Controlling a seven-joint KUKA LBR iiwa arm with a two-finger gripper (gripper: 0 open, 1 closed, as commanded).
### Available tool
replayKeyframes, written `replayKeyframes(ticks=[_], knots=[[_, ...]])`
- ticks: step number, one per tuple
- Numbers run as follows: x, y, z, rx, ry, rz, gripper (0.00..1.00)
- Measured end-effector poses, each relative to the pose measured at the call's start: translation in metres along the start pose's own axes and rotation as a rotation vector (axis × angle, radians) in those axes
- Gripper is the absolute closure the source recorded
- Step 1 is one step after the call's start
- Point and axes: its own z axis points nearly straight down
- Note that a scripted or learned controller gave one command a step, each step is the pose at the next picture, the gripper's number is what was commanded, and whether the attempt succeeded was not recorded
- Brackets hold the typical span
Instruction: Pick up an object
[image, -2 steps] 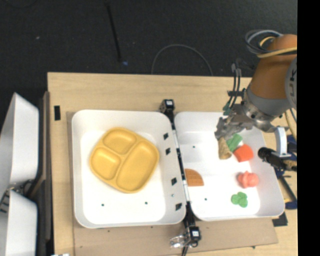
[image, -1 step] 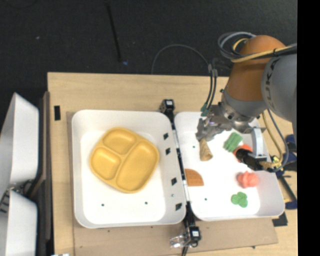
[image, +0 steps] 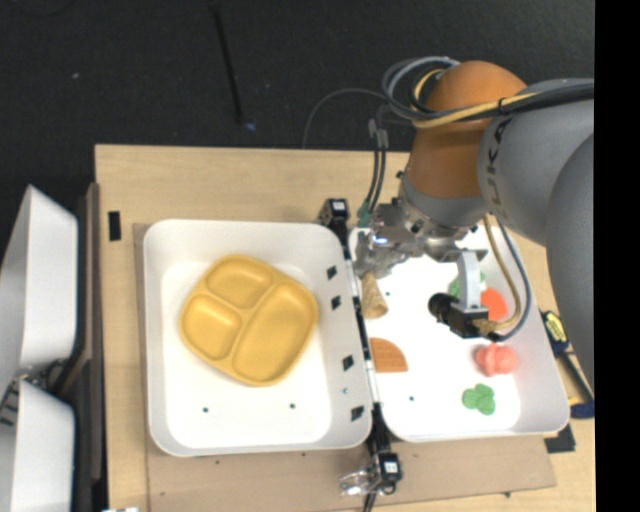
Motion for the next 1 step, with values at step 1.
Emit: replayKeyframes(ticks=[1], knots=[[0.046,0.0065,0.0097,0.002,-0.002,0.003,1.0]])
